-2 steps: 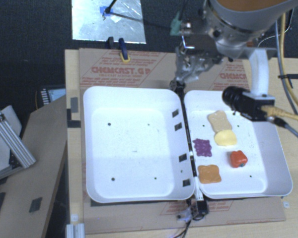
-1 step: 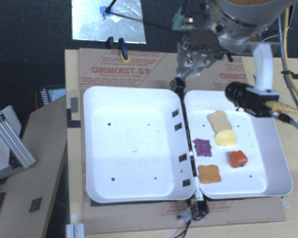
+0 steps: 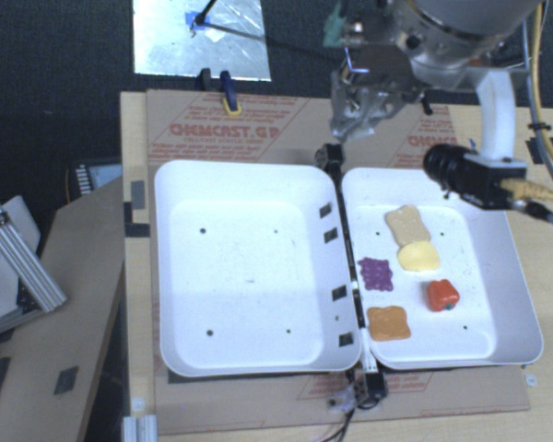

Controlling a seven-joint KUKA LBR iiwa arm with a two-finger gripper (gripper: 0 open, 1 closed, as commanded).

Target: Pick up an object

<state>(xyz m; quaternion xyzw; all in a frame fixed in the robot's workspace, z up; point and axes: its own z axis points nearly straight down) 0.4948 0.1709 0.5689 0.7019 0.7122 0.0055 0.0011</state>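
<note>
The right bin [image 3: 507,339], smooth white plastic, holds five small pieces: a beige slab-shaped piece [image 3: 406,224], a rounded yellow lump [image 3: 419,257], a bumpy purple cluster [image 3: 376,273], a glossy red piece [image 3: 442,295] and an orange wavy-edged slab [image 3: 388,323]. The left bin [image 3: 240,265] sits beside it. The gripper [image 3: 358,118] hangs above the bins' far edge; whether it is open cannot be told

1 fixed camera | above bench, slanted down | both bins [image 3: 166,247] in frame | arm [image 3: 461,7] enters right
</note>
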